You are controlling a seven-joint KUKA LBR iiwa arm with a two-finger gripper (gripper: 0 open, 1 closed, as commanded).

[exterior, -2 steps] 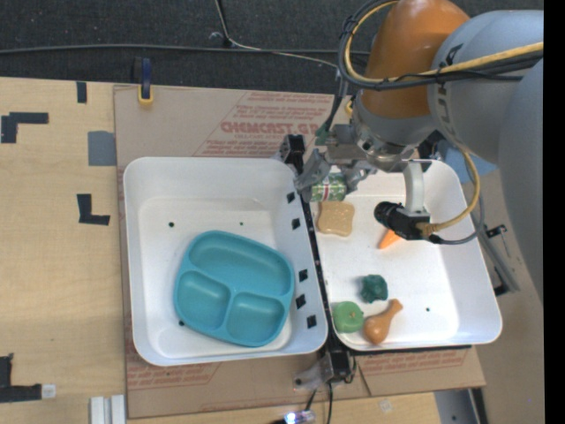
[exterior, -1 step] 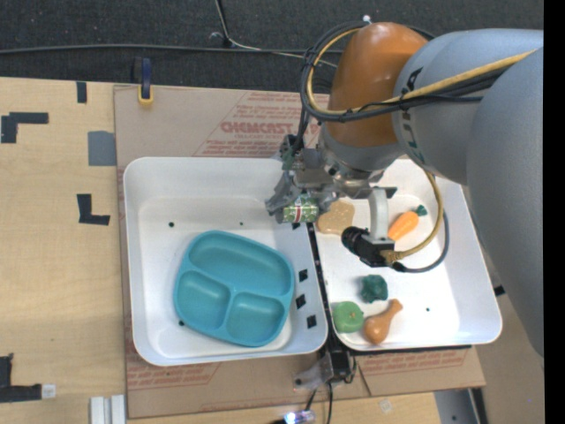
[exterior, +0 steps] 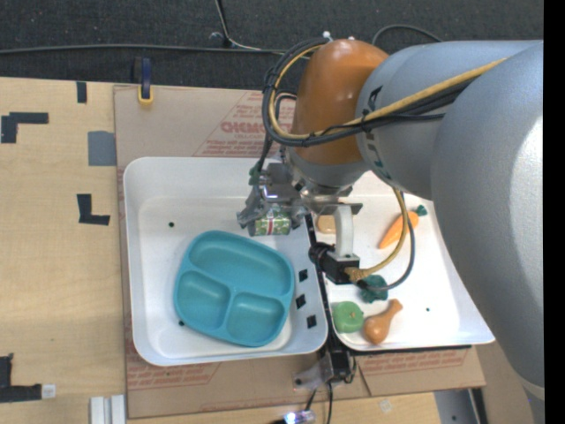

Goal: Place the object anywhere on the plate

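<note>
Over the left bin (exterior: pixel 146 237), right at its far inner corner, my gripper (exterior: pixel 267 208) hangs just above the blue plate (exterior: pixel 234 288), and between my fingers I have a small green-and-white can (exterior: pixel 275 224) clamped tight. The can sits in my grip just past the plate's far rim, at the edge of it and not resting on the plate's surface as far as I can see. The plate itself, a three-compartment tray, lies tilted in the middle of the left bin, all three wells bare. My grey arm (exterior: pixel 477 148) sweeps in from the right, orange band (exterior: pixel 340 95) above the wrist, black and yellow cables looping around it.

Across the divider, the right bin (exterior: pixel 459 316) holds a scatter: an orange carrot (exterior: pixel 395 230) near the far side, a dark green piece (exterior: pixel 374 286) in the middle, a round light-green object (exterior: pixel 347 315) beside the divider, and a tan pear-shaped thing (exterior: pixel 382 321) just beside it. Both bins sit on a cardboard sheet (exterior: pixel 194 122).
</note>
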